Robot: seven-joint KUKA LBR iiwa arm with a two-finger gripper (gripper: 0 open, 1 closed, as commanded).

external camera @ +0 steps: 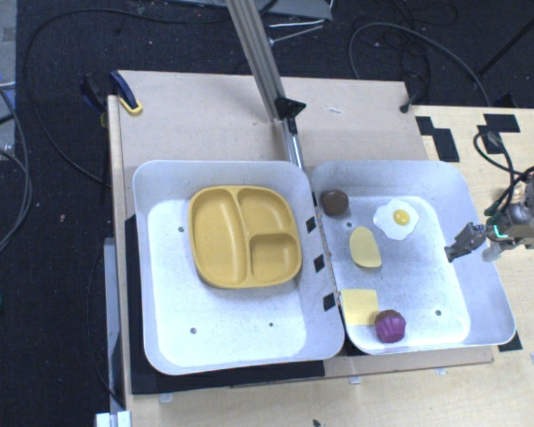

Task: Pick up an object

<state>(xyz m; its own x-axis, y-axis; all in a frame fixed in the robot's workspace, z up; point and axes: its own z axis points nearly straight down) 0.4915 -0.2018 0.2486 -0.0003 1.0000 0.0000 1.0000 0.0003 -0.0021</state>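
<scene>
The tabletop [214,123] carries two shallow white bins side by side.

Left bin [160,265]: holds one yellow divided plate [246,236] with three compartments, lying flat and toward the far half of the bin. Nothing sits in its compartments.

Right bin [445,265]: holds five small items.
- Brown round item [335,203] near the far left corner, close to the wall shared with the left bin.
- Toy fried egg [398,219], white with a yellow yolk, to the right of the brown item and apart from it.
- Pale yellow oval piece [366,248] toward the near side of the brown item and egg, roughly mid-bin on the left half.
- Flat yellow square [359,307] near the left wall, toward the near edge.
- Purple lumpy item [391,326] just beside the square on its right, at the near edge; contact between the two cannot be resolved.

Claw [461,244]: enters from the right, over the right edge of the right bin, dark fingers pointing inward toward the bin's middle. Whether the fingers are apart or together cannot be told at this resolution. Nothing is seen between them. The claw is well apart from all five items; the egg is the nearest.
</scene>
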